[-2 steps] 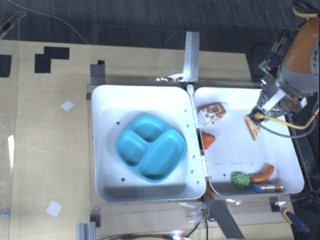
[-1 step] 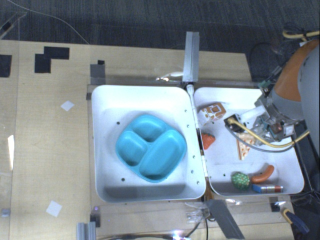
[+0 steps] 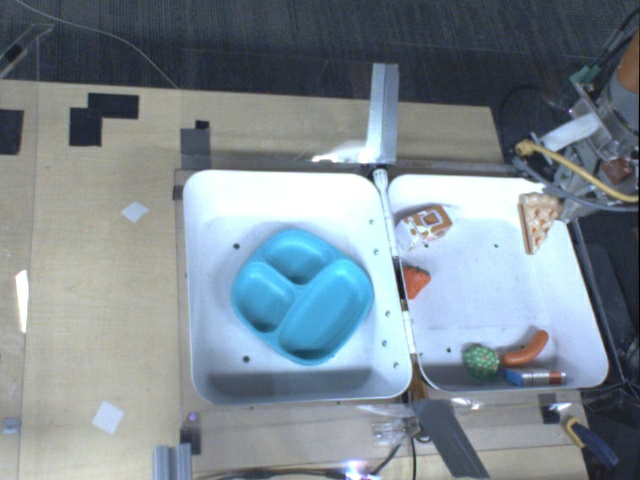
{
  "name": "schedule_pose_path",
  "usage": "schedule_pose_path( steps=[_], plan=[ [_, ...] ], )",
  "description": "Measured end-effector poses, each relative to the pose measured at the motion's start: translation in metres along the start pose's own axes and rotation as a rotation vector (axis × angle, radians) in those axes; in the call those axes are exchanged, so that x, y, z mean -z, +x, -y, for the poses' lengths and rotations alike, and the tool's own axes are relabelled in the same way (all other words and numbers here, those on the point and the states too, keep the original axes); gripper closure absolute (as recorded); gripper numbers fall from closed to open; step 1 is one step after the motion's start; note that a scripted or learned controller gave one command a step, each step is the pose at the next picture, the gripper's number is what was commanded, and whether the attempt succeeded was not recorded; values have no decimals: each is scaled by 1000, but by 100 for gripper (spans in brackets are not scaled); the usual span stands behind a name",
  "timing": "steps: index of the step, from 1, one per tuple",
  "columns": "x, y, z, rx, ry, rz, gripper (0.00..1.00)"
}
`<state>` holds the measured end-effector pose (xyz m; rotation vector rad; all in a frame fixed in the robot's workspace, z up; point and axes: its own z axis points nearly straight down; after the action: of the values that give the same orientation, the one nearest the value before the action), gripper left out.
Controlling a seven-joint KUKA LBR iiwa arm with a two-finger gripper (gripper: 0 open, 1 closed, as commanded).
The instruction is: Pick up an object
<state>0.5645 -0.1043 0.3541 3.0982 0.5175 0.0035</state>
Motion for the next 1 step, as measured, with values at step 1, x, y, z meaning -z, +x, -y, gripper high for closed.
schedule_pose_path(
  steps=[1],
  plan=[
    [-215, -49, 14, 38, 3, 4, 100]
  ],
)
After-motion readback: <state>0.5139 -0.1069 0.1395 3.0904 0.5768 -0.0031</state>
